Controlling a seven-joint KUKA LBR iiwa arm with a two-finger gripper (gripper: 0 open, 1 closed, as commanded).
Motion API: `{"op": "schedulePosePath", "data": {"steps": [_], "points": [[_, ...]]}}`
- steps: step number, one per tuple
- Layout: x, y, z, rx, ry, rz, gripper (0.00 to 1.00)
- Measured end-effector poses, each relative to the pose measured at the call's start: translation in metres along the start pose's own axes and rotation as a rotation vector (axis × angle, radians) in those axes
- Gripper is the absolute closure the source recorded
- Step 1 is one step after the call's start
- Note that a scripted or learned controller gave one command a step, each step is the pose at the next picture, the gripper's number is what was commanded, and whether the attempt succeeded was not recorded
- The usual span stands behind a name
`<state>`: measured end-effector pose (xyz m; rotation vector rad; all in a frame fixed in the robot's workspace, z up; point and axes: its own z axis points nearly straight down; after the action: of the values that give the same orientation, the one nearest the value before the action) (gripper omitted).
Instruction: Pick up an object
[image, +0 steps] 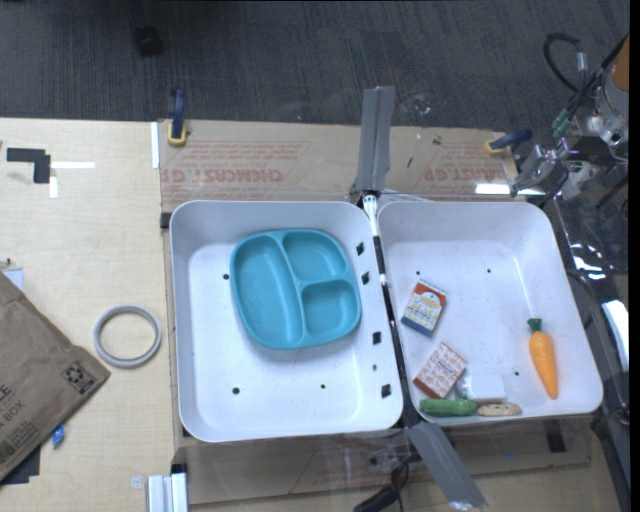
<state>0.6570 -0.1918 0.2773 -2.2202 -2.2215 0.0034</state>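
Green pickle (448, 407) lay at 6 o'clock in right bin (560, 250), carrot (543, 360) at 3; gripper (545, 160) parked beyond at 1, opening unclear.

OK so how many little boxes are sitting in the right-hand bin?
2. One small box lies near the middle of the right bin; the other box lies nearer the front edge, just above a green vegetable. None looks hidden.

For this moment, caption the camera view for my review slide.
Teal divided plastic plate in left white bin; orange toy carrot in right white bin.
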Motion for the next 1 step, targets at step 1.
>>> {"op": "schedulePosePath", "data": {"steps": [1], "points": [[-0.0114, -0.0245, 0.0821, -0.001, 0.000, -0.097, 0.00]]}}
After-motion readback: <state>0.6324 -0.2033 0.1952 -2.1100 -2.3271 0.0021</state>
